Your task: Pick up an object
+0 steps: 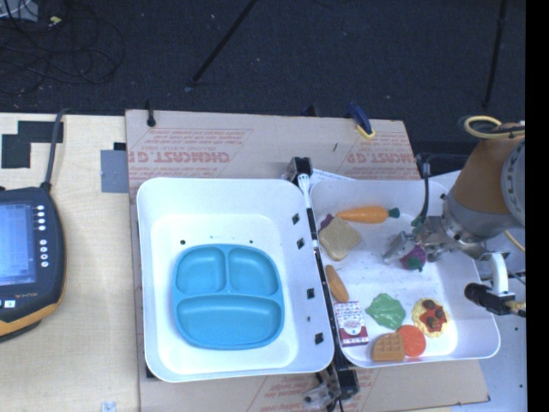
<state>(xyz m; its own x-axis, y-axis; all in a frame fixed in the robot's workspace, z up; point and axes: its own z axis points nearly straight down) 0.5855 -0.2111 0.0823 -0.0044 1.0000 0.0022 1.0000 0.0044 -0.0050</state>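
The end effector (410, 249) of the grey arm with an orange band (485, 187) hangs low in the right-hand shallow white bin (467, 346), at a small dark purple toy with a green tip (415, 258). The metal fingers sit on and around the toy, but it cannot be told whether they grip it or how far apart they stand.

Up and to the left, an orange toy carrot with a green stalk (369, 215) lies with its long axis running left to right across the bin, stalk end pointing toward the arm. Just beside it, a tan slice of toy bread (340, 238) rests near the bin's left wall.

Lower down, a slim orange-brown toy sausage (336, 282) lies along that wall, its long axis pointing toward the bin's near and far ends. Below it sits a small red-and-white printed packet (351, 322), with a green leafy toy (387, 310) to its right. A golden toy waffle (388, 347) touches a round orange-red toy (413, 341) at the near edge, and a yellow toy topped with red and dark pieces (431, 317) lies just beside them.

The left-hand shallow white bin (159, 221) holds a blue three-compartment plastic plate (228, 296). Both bins stand on a sheet of printed brown cardboard (257, 144) on the pale wooden surface (77, 359), where a black handheld control pendant with a lit screen (21, 251) lies at far left.
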